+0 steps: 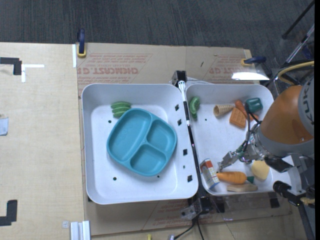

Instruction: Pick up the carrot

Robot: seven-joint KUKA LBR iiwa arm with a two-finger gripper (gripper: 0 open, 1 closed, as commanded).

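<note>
A dark grey carpet (150, 11) runs across the top, behind a pale wooden bench (37, 149). A brown cardboard sheet (150, 64) with printed red lettering lies on the bench, held at its far edge by blue-and-yellow clamps (81, 43). Small black brackets (12, 64) sit on the bench's left side.

Even bright overhead light, soft shadows. Glare patch on cardboard (248, 76) above right bin (200, 134). Slightly soft focus, orange arm (287, 119) blurred at edge.
</note>
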